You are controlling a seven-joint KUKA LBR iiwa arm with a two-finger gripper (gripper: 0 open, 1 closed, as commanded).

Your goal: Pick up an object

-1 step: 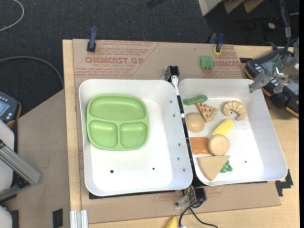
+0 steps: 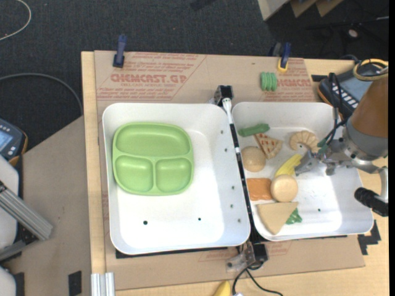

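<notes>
The right bin [image 2: 327, 113] holds several toy foods: a green pod [image 2: 253, 129], a pizza slice [image 2: 268, 144], a tan shell-shaped pastry [image 2: 303, 140], a pale round bun [image 2: 253, 159], a yellow banana [image 2: 287, 164], an orange block [image 2: 259, 189], a second round bun [image 2: 284, 188] and a tan wedge [image 2: 275, 216] with a green piece [image 2: 294, 216] beside it. My gripper [image 2: 311, 161] is low in this bin, at the right end of the banana and just below the pastry. Nothing shows held in it.
The left bin [image 2: 210, 190] contains a green divided plate [image 2: 153, 158]. A small green ribbed item [image 2: 268, 81] lies on the cardboard behind the right bin. Blue clamps [image 2: 119, 50] hold the board's far edge. The arm [image 2: 370, 125] covers the right bin's right side.
</notes>
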